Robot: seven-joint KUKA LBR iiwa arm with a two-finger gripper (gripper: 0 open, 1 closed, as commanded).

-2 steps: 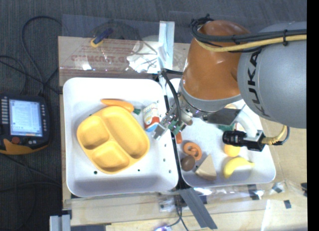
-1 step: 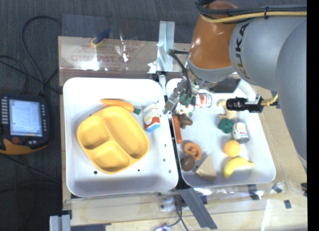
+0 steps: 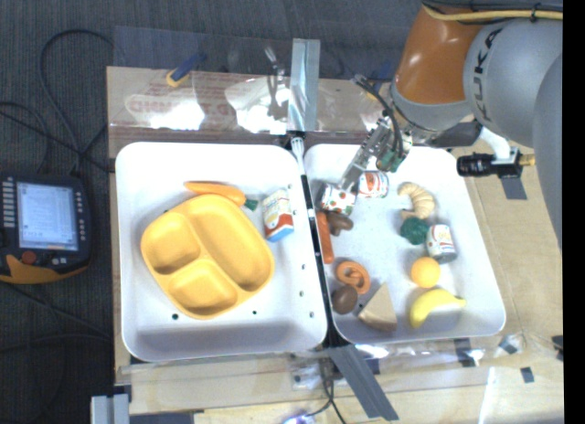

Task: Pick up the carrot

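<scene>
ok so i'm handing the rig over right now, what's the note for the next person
Gripper: low over the far left corner of the right bin, well apart from the carrot.
Carrot: lying in the left bin, against the far edge of the yellow tray.
Done: nothing; carrot not lifted.
Left: cross to the left bin, grasp the carrot, lift.

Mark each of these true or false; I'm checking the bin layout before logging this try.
1. The yellow sectioned plastic tray lies in the left white bin. True.
2. The slim orange carrot lies inside that tray. False: it lies in the right white bin, along its left wall.
3. The yellow banana lies near the right bin's front right corner. True.
4. The two-finger gripper hovers over the left bin. False: it is over the right bin's rear left part.
5. A brown pretzel lies in the right bin. True.
</scene>
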